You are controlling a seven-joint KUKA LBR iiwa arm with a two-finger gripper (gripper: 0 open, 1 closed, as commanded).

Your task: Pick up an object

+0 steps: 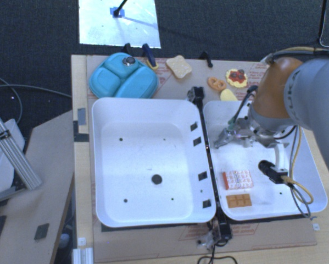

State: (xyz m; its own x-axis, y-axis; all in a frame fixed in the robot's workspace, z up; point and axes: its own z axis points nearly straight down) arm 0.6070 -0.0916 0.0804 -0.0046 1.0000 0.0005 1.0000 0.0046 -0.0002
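Nearest the camera, at the front of the right bin (312, 199), lie two small flat pieces: an orange-brown waffle tile (239, 201) and, touching its far edge, a red-and-white checked block (238, 179). Both rest on the bin floor, on the side nearer the divider between the bins. These two are the graspable objects in that bin.

The left bin (115, 120) stands just beside the right bin, and one dark round disc (156, 179) sits on its floor, well apart from the divider.

One arm (301, 89), grey with an orange band, reaches over the far half of the right bin. Its gripper (226, 137) hangs above the bin floor, farther from the camera than the checked block and close to the divider. Two metal fingers (220, 141) spread slightly toward the divider, narrow apart, with nothing between them. Neither piece touches them.

Beyond the far rim of the right bin, on the bench (82, 142), five small toy foods lie: one slice of toast (179, 66), one pretzel (216, 83), one small pizza (237, 77), and one pale yellow piece (228, 95) just against the rim. Beyond the left bin, one blue divided plate (123, 77) rests on the bench.
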